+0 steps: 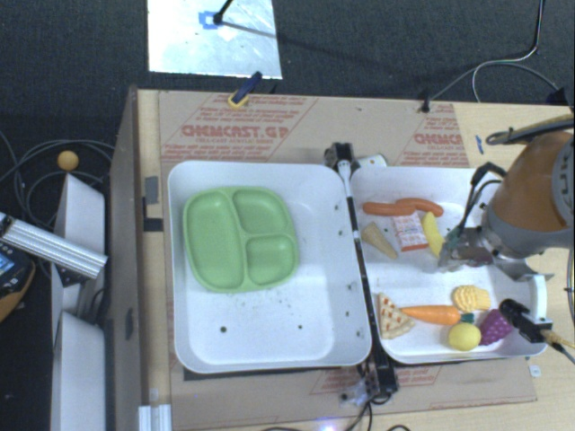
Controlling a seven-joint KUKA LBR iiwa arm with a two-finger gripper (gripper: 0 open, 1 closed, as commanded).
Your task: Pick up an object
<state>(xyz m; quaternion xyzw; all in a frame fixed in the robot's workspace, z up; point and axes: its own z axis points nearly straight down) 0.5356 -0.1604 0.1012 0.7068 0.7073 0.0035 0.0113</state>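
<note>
Yellow banana [433, 233] lies in the right bin [386, 180] just beside my gripper [452, 257], near the hot dog [402, 207]; how my fingers stand, I cannot tell.

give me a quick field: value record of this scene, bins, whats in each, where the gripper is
left bin: green divided plate
right bin: hot dog, cheese wedge, small red and white packet, banana, pizza slice, carrot, corn, lemon, purple grapes
gripper: low over the right bin, beside the banana's lower end
held object: none visible between the fingers
arm: enters from the right, orange band above the wrist
</note>
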